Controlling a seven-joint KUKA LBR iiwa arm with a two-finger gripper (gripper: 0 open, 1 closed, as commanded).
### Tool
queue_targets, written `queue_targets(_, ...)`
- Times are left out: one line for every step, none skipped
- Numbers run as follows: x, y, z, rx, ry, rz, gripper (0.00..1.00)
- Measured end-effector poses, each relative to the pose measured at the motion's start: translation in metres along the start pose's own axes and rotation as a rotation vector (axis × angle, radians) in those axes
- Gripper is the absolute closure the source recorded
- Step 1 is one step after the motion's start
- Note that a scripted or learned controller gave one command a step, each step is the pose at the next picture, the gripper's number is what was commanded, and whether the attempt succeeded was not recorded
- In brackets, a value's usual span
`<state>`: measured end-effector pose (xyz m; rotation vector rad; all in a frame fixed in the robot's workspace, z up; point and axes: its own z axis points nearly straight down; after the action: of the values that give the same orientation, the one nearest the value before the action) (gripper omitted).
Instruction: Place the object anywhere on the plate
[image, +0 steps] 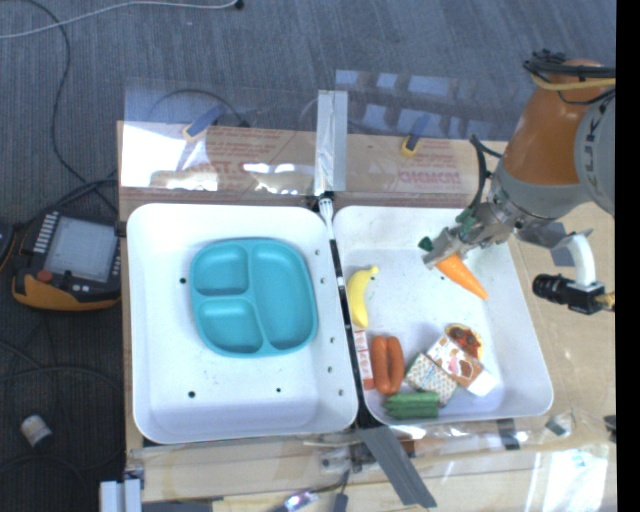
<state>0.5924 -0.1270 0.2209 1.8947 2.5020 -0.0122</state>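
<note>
Two white bins sit side by side across the middle of the frame. The left bin (160, 400) holds the blue plate (252, 297), well apart from everything in the right bin (525, 385). The arm (555, 130) comes in from the upper right, and its gripper (452, 245) hangs in the right bin's upper part. The carrot (462, 274) lies just below it, touching or nearly so, long axis slanting down to the right. Whether the claw pinches it I cannot tell. The plate lies far to the left of the claw.
</note>
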Motion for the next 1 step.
queue_targets(0.0859,-0.011,0.0114,-0.003,0.008,-0.146,1.0)
